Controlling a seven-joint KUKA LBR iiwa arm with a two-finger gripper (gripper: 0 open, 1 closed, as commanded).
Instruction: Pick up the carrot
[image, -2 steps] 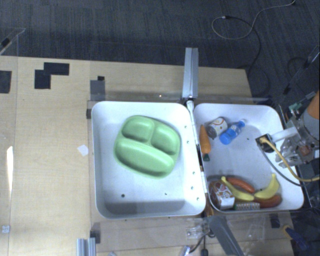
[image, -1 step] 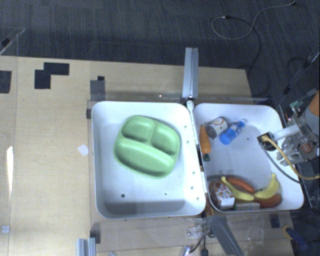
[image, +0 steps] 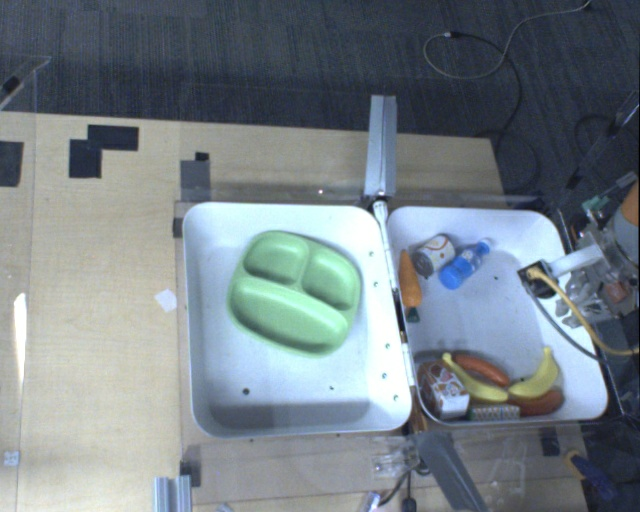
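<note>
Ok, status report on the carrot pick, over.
Gripper at right bin's right edge. Carrot along its left wall, untouched. Can and blue bottle close beside it.

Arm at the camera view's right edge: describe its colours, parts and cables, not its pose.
The arm shows an orange patch above pale grey metal. The gripper is a cluster of grey and dark parts, too blurred for detail. A yellow cable loops out beside it.
</note>
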